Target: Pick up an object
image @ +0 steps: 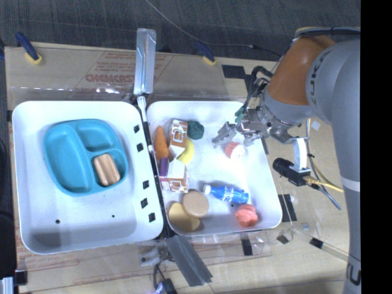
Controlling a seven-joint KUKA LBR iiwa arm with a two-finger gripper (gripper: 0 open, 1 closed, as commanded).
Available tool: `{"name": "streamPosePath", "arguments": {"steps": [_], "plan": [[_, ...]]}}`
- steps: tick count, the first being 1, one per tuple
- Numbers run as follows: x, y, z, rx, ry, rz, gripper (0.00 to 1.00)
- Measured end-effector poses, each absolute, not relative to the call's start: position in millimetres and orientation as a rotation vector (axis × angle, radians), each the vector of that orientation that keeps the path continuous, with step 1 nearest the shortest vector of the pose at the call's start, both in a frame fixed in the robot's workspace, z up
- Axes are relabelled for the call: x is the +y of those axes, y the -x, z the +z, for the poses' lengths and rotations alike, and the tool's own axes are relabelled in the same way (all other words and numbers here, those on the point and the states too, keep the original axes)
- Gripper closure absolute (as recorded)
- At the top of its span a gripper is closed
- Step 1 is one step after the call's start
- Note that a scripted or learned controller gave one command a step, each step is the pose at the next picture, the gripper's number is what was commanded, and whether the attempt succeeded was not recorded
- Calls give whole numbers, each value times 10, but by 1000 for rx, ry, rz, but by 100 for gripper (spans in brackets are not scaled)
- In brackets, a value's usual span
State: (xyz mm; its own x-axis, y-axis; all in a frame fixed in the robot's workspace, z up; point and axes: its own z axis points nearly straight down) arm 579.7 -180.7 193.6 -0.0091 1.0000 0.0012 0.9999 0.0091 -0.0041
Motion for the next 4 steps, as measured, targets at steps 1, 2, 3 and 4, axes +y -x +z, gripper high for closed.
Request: {"name": "streamPosePath", "arguments": {"steps": [1,2,3,4], "plan": [[-1544,-6496,1073,-2345,2106,-8,0],[-1525,-6489,1151,-2347,2095,-4,100],[-807,-6583,1949,-2176,2268,-4,100],[-348,-6454,1910,-2238,2197,4,100]]}}
